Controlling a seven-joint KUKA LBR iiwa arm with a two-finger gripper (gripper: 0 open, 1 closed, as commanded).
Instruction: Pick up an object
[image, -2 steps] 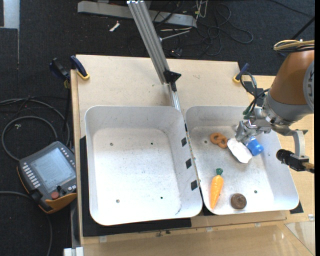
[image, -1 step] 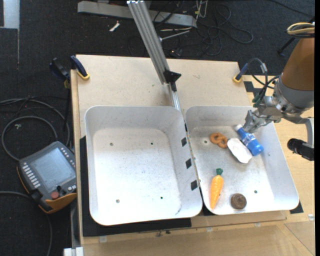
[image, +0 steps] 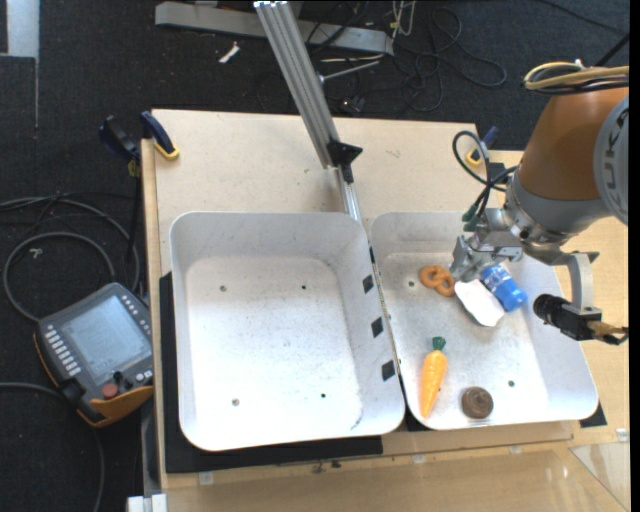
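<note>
I see the arm (image: 575, 150) reaching in from the right, w/ gripper (image: 472, 258) low over the far part of the right bin (image: 560, 385). Can't tell its state from here. Just beside it: a pretzel (image: 436, 279) to its left, and a white bottle w/ blue cap (image: 490, 294) on the near side. Carrot (image: 432, 374) and brown disc (image: 477, 402) lie nearer, apart. Left bin (image: 200, 240) alongside.
</note>
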